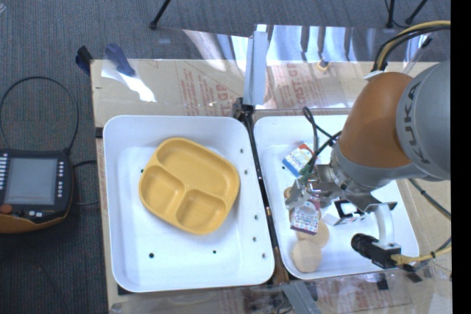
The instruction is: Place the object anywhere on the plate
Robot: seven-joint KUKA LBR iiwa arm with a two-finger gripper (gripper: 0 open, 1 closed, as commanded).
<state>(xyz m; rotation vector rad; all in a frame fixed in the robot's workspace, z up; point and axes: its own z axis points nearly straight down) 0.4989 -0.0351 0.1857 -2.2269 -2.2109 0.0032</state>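
A small red-and-white snack packet (305,218) lay in the right-hand white bin (268,158), right of frame centre, just under the metal two-finger gripper (305,191), whose jaw state could not be told. The yellow three-compartment plastic plate (189,185) sat in the left white bin (121,232), and two pale round biscuits (309,250) lay just below the packet.

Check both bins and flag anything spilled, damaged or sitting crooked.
Nothing looks spilled or broken. The yellow plate lies flat but turned at an angle to the left bin's walls. In the right bin, small packets and round pieces lie jumbled beside the gripper, as loose items would.
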